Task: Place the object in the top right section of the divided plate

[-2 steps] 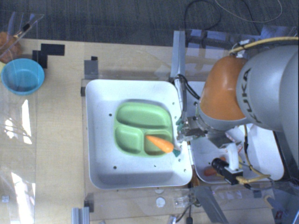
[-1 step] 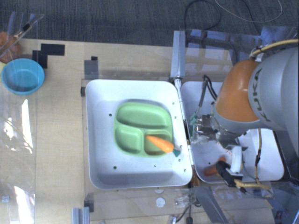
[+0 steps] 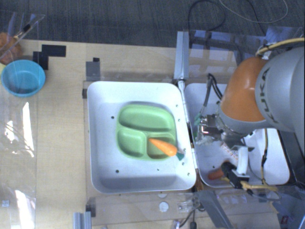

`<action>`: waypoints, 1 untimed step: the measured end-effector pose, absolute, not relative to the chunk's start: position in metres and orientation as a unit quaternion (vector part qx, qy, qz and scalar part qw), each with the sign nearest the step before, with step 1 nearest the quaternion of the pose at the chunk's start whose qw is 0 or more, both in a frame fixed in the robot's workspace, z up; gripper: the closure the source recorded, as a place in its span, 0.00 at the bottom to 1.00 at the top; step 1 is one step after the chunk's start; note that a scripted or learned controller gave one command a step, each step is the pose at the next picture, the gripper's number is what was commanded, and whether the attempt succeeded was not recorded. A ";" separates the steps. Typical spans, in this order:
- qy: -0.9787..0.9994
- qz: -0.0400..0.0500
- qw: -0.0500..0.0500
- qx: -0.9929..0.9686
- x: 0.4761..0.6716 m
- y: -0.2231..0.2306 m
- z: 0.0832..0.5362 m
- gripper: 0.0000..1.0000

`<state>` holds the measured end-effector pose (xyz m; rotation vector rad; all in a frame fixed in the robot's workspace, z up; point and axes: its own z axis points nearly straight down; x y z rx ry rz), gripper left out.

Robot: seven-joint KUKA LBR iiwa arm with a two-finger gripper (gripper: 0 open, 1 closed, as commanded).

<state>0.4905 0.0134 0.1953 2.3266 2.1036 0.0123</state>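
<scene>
In the left bin (image 3: 102, 128), a carrot (image 3: 163, 147) lies in the green plate's (image 3: 143, 118) near right section.
The arm (image 3: 267, 92) hangs over the right bin (image 3: 205, 175), its bulk hiding the gripper, so I cannot tell its state. Risk: the carrot rests on the plate's rim, so a nudge could roll it out. 1 small red thing (image 3: 217, 174) below the arm is hard to make out.
</scene>
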 end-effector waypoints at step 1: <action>0.673 0.006 0.004 0.739 0.493 0.015 0.206 1.00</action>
